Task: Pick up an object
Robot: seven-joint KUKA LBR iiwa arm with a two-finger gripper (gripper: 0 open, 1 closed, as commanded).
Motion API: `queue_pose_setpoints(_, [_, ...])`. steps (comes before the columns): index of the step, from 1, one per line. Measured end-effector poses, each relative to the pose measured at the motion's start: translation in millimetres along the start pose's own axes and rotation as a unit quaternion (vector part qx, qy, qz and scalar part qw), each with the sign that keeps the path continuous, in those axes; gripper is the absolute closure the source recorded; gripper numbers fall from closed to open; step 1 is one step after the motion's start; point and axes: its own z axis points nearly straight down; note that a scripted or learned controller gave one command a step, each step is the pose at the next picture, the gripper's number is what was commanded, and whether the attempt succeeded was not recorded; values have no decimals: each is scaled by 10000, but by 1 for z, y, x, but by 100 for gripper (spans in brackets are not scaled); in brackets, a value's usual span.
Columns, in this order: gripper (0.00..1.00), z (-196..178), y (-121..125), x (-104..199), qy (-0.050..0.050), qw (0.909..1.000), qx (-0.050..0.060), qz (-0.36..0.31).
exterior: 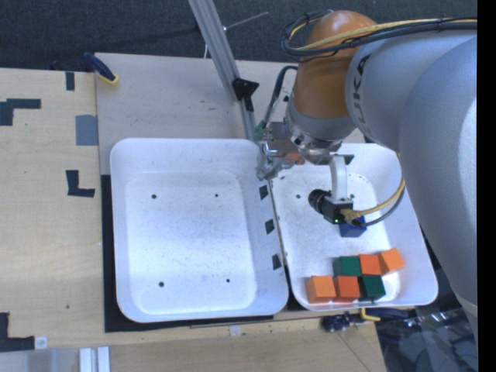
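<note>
The grey arm with the orange band [418, 107] is taking up the upper right of the frame and hanging over the top of the right shallow white bin [301, 242]. Beneath everything, the pale wooden bench [46, 231] is showing black and grey tape marks down the left of the frame. The left shallow white bin [186, 239] is sitting at centre left, touching its neighbour along a shared rim that is carrying three small black tags.

A grey metal pole [211, 29] is slanting down from the top centre and ending just beside the gripper [271, 155]. The gripper is hovering at the upper left corner of the right bin, over the meeting rims. I cannot tell whether it is spread or pressed together.

The pickable things are lying well apart from it, bunched in two touching rows at the lower right of that bin, near its lower wall. I am counting six: four small orange blocks [320, 287] and two small dark green blocks [373, 285].

A small blue piece [353, 228] is peeking out near the bin's middle, partly hidden, so I cannot tell its shape. One blue and yellow clamp [101, 67] is lying at the upper left.
</note>
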Motion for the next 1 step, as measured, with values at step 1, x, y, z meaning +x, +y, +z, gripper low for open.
queue_pose_setpoints(1, [100,-3,11,44,7,10000,-13,1])
